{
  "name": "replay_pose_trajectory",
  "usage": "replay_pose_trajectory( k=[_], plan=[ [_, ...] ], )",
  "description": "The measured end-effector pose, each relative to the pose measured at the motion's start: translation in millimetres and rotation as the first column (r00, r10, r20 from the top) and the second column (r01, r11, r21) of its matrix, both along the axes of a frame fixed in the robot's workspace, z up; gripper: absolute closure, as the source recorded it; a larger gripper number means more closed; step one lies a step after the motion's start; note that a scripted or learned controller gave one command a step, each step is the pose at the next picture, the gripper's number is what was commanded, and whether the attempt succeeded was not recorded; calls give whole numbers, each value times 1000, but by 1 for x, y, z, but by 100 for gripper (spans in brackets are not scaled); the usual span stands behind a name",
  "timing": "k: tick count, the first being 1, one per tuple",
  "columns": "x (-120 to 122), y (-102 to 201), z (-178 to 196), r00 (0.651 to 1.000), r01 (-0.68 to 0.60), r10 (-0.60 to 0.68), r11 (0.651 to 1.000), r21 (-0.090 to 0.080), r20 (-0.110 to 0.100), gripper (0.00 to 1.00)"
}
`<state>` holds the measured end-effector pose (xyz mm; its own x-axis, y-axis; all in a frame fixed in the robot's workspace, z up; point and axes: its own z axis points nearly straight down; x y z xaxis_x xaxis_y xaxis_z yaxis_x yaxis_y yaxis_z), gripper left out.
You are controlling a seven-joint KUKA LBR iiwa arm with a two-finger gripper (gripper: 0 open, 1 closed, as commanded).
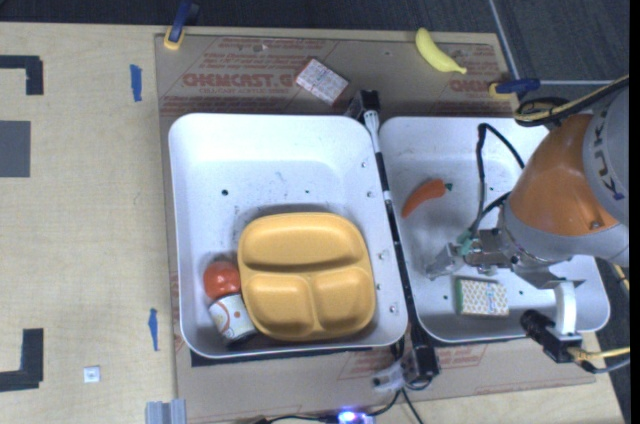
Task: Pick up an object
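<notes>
a small patterned card point(481, 296) is lying just below the end effector point(470, 252) in the right bin point(590, 312); nothing is lifting yet, i cannot tell its opening, and an orange carrot point(424, 195) is sitting above-left

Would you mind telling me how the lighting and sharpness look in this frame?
Camera view: even overhead light, soft glare on the yellow tray; the arm shades the right bin; mildly soft throughout, so the tool looks smeared.
</notes>
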<state>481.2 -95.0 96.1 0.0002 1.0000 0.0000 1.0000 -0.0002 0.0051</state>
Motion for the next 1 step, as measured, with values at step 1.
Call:
replay_pose_trajectory(
  k=[1],
  plan=[
    [1, 0, 10, 1000, 0, 0, 1000, -1, 3, 100]
  ],
)
